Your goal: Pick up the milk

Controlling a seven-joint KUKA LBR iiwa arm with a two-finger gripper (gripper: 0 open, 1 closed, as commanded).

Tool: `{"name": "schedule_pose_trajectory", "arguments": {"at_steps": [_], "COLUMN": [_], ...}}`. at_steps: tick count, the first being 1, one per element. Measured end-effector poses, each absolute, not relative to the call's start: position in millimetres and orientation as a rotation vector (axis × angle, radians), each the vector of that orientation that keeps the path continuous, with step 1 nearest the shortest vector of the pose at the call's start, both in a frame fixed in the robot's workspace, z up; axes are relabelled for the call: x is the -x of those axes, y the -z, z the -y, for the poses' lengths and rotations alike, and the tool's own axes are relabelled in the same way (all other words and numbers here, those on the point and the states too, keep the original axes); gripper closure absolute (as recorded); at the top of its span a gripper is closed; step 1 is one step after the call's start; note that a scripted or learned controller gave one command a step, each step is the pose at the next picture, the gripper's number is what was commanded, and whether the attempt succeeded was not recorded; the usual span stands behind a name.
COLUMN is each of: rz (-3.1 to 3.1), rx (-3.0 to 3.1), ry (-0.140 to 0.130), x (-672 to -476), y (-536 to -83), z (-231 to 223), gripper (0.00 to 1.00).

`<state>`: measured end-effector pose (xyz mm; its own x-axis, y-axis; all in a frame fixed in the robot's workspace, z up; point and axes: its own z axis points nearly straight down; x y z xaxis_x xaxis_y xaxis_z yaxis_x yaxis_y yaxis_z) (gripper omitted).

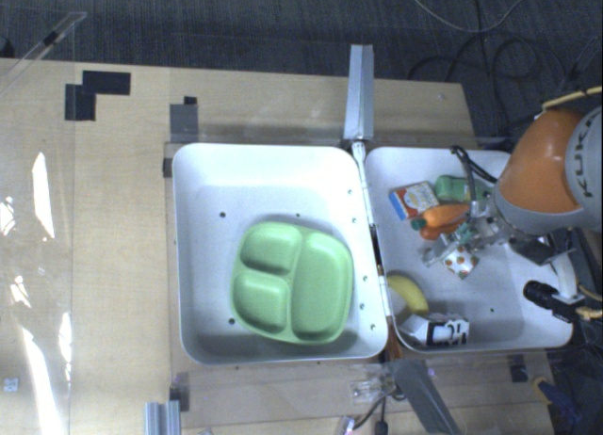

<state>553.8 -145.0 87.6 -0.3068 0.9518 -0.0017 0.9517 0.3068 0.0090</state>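
A small black-and-white carton (443, 331), which I take for the milk, lies on its side at the front edge of the right bin (528, 315). My gripper (464, 243) hangs low over the middle of that bin, well behind the carton and apart from it. It is right above a small white object with red spots (459, 262) and just in front of an orange carrot (441, 217).
A yellow banana (407, 294) lies just left of and behind the carton. A red-and-white box (412, 200) and a green item (452, 185) sit at the back of the right bin. The left bin (203, 235) holds a green divided plate (294, 281).
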Motion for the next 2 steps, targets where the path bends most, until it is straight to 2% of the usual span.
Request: {"name": "schedule_pose_trajectory", "arguments": {"at_steps": [1,2], "rz": [-2.53,-2.575], "rx": [-1.842,-1.794], "ry": [-0.016,-0.003], "x": [-557.1,-601.5], "y": [-97.3,-182.5], "z": [145.1,97.9], "gripper": [1.0,1.0]}}
